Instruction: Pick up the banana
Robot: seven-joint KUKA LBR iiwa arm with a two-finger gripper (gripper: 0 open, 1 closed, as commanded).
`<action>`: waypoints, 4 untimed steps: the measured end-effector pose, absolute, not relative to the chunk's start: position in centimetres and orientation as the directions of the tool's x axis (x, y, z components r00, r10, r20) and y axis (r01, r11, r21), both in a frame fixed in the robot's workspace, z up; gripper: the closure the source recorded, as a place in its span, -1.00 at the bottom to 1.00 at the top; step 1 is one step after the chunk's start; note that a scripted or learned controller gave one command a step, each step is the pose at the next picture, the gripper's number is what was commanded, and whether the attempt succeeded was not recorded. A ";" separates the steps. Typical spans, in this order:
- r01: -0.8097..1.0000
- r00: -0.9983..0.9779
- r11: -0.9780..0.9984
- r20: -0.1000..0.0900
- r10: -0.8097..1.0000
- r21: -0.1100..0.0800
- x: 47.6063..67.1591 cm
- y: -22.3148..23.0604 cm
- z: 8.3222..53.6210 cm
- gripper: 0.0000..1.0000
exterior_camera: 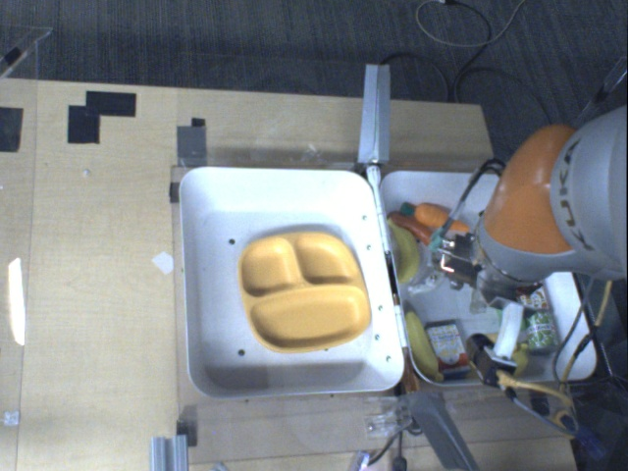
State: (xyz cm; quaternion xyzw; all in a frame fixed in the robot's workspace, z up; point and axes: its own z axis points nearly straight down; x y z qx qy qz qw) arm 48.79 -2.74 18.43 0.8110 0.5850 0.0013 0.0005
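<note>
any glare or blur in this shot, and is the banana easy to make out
Camera view: soft overall, even light, bright glare on the clear panel at left; the yellow tray reads clearly; the banana sits in the shaded, cluttered right bin, partly under the arm.

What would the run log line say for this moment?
arm over right bin | bananas and at its left wall | yellow tray in left bin | no grasp seen

Glossy yellow plastic tray [302, 290], matt white bins [211, 263], pale wood bench [88, 292]
</note>
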 end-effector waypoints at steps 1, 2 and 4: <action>0.995 0.096 -0.096 0.001 0.995 0.002 48.7 -9.1 13.4 -1.00; 0.964 -0.266 0.266 0.000 0.964 0.004 48.8 -9.1 11.2 -1.00; 0.900 -0.436 0.436 -0.013 0.900 0.018 49.3 -10.3 10.2 -1.00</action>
